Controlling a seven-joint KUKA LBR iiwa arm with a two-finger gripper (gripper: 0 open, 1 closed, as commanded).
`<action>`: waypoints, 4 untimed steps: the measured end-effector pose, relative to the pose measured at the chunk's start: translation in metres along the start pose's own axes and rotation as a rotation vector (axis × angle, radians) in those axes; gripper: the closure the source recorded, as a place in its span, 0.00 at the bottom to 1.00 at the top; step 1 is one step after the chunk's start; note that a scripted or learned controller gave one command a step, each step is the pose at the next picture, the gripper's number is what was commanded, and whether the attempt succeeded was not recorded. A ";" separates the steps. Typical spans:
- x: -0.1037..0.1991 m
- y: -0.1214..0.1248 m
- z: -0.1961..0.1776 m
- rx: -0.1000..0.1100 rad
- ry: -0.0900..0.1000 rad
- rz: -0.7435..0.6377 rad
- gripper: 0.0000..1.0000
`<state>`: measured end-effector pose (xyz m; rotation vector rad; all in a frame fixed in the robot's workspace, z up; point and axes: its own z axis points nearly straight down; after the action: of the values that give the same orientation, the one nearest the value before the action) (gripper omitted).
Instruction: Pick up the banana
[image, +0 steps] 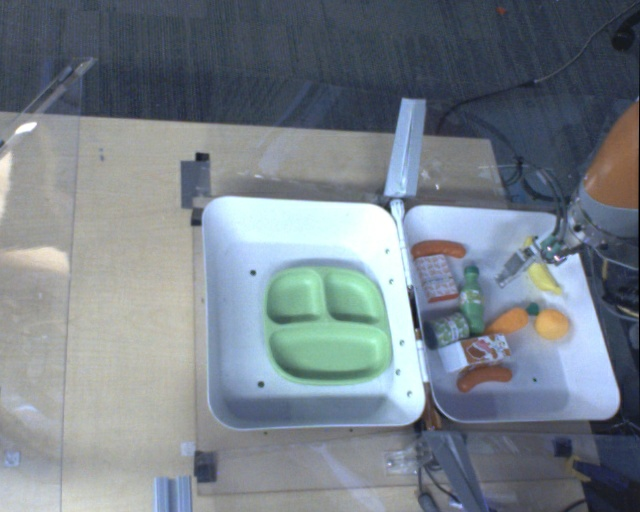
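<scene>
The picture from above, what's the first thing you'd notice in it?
Probably the big green tray with three sections, lying alone in the middle of the left bin. Next, the right bin, crowded with toy food: a yellow banana near its far right side, an orange, a carrot and a green bottle. The gripper hangs beside the banana.

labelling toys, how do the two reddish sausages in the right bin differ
The upper reddish sausage lies near the back wall of the right white bin, above a labelled can. The lower reddish sausage lies nearer the front, below a small red-and-white carton, and looks darker. Both lie roughly crosswise and look alike in size.
</scene>
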<state>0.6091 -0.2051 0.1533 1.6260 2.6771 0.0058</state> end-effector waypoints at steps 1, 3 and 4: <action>-0.014 0.026 0.065 -0.001 -0.001 -0.033 0.00; -0.015 0.030 0.051 -0.010 -0.007 -0.035 0.00; -0.016 0.033 0.038 -0.019 -0.013 -0.036 1.00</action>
<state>0.6459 -0.2042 0.1161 1.5669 2.6878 0.0201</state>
